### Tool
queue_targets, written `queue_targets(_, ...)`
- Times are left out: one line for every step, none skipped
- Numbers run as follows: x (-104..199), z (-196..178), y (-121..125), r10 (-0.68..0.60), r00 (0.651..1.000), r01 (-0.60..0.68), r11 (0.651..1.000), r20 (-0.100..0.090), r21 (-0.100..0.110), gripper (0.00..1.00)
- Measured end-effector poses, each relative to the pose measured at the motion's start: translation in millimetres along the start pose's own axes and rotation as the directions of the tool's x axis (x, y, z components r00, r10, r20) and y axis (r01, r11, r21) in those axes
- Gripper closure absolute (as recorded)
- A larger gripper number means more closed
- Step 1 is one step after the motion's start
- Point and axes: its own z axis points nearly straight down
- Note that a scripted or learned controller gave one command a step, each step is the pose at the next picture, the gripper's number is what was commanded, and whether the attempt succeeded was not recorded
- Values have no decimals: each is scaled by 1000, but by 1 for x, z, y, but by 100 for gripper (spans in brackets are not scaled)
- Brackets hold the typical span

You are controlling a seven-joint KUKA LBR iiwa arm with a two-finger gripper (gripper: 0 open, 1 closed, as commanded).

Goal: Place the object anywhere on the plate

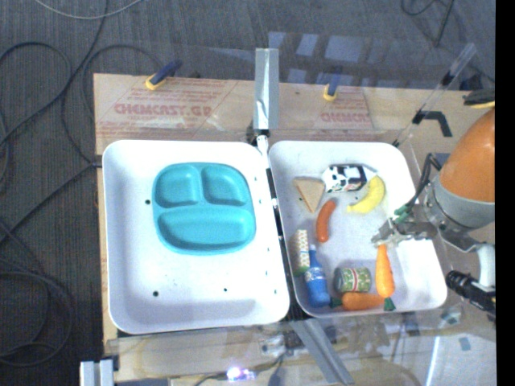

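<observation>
Two thin dark fingers of the gripper [392, 230] hang over the right edge of the right bin [402, 161], but they are too small and blurred to tell whether they stand apart or closed; nothing shows between them. Just below them lies an upright orange carrot [385, 270], glossy and tapered. A second carrot [361, 301] lies flat along the bin's near wall, touching a small green can [353, 279] and close to a blue bottle [315, 283] beside a pale ridged corn cob [302, 249]. Higher up sit a red-orange sausage [324, 219], a tan wedge of bread [308, 191], a curved yellow banana [368, 195] and a black-and-white toy cow [345, 178].

The left bin [129, 296] holds the plate [205, 207], turquoise, smooth, rounded, with three compartments. Both bins rest on a brown board [161, 111] printed with faded red lettering, with grey carpet and black cables around it.
</observation>
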Motion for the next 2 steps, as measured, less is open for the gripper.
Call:
queue_targets(-48,48,64,1,1000,-1,1000,-2,13,100)
queue_targets(41,-35,12,41,999,-41,999,-1,13,100)
